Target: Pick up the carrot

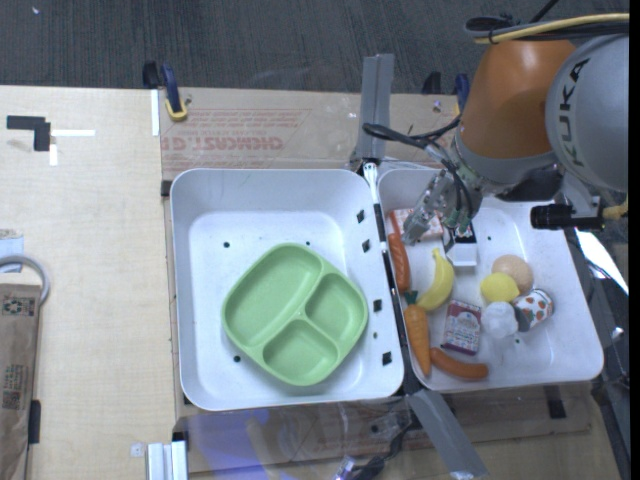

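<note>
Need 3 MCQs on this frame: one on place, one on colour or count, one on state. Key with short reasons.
1. Where does the carrot lie?
A. In the green plate
B. In the right bin, along its left wall near the front
C. On the bare bench left of the bins

2. How many compartments does the green plate have?
A. Two
B. Three
C. Five

3. How does the gripper stand to the carrot?
A. It hangs over the rear of the right bin, apart from the carrot
B. It holds the carrot above the left bin
C. It presses the carrot into the plate

Key: 1 B, the orange carrot lies by the left wall, below the banana. 2 B, two ridges split the plate into three wells. 3 A, the gripper is up by the bin's far end, the carrot lies untouched near the front.
</note>
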Controlling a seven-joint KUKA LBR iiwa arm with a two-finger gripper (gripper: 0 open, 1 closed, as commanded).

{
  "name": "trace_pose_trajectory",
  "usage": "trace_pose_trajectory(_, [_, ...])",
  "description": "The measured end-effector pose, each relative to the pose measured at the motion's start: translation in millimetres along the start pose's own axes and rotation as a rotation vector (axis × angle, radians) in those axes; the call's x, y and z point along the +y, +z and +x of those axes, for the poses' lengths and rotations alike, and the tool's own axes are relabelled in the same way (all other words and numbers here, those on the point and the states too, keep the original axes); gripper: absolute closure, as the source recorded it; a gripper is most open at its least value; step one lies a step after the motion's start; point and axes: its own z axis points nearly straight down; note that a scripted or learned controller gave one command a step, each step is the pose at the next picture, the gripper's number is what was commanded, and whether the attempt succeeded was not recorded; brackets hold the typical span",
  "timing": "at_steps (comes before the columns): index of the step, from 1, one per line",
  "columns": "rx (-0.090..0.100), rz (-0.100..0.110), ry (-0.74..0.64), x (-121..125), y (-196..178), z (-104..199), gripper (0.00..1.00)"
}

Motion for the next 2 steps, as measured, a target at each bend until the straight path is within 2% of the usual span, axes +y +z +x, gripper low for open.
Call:
trace_pose_trajectory(1, [-0.001, 0.001, 0.559, -4.7, -19.9, -61.3, 1.00])
trace_pose_trajectory(2, [0.001, 0.006, 1.029, 47.0, -23.4, 2.1, 1.00])
